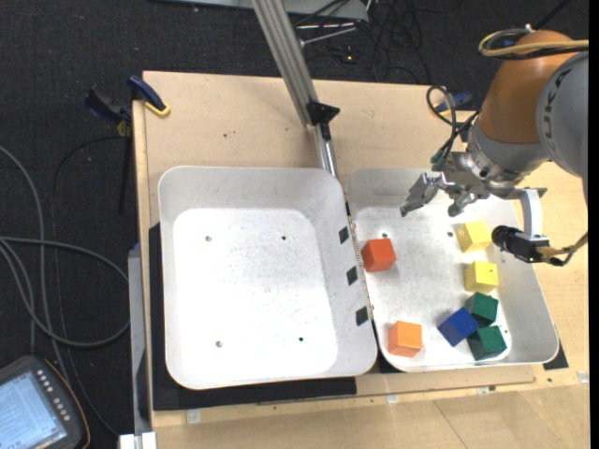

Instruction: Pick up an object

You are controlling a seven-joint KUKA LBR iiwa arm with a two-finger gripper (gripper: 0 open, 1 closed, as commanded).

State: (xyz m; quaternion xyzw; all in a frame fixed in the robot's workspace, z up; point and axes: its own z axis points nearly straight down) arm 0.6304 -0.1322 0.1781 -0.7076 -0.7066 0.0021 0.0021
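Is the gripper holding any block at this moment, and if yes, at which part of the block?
Nothing is held. The gripper is open above the right bin, apart from the blocks; the orange block lies nearest.

Below your gripper [440,193] the bin [524,344] looks like matt white plastic, finely speckled, as does the bin [187,195] to its left. The blocks [378,253] near it look smooth and matt, solid-coloured. The bench [234,120] behind looks like pale unfinished wood. The arm [529,82] above your gripper has a glossy orange band and smooth grey shell.
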